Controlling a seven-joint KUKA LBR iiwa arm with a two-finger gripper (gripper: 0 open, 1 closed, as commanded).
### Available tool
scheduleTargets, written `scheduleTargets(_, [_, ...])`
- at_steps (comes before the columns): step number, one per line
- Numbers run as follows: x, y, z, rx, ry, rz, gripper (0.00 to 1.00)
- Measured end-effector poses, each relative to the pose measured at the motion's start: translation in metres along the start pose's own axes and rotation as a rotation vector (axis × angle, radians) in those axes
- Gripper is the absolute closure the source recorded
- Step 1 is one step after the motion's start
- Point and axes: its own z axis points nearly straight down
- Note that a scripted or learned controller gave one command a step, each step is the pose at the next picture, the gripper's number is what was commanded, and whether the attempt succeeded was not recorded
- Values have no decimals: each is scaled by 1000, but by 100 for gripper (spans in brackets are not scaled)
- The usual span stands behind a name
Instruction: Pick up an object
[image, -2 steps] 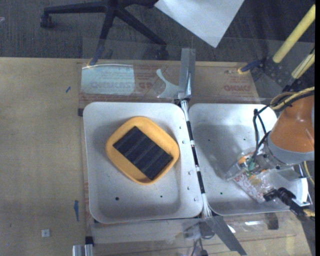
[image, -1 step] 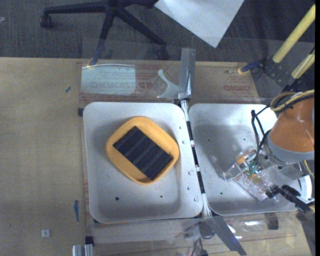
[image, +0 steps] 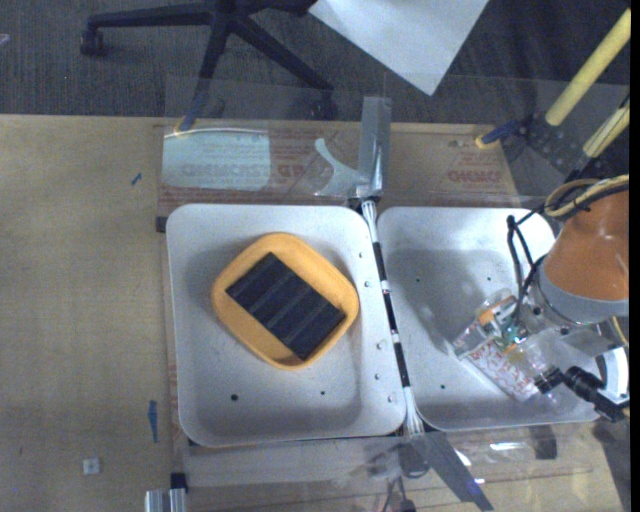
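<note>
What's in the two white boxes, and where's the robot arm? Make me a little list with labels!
left bin: white, holds one yellow pad with a dark ribbed panel on top, lying flat near the middle
right bin: white, holds a clear crinkly packet with red print, near its right side
arm: grey with orange band, over the right bin's right edge
gripper: low by the packet; grip cannot be judged
</note>
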Motion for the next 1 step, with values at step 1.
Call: scheduleTargets(1, [58,58,-77,17,13,-188,100])
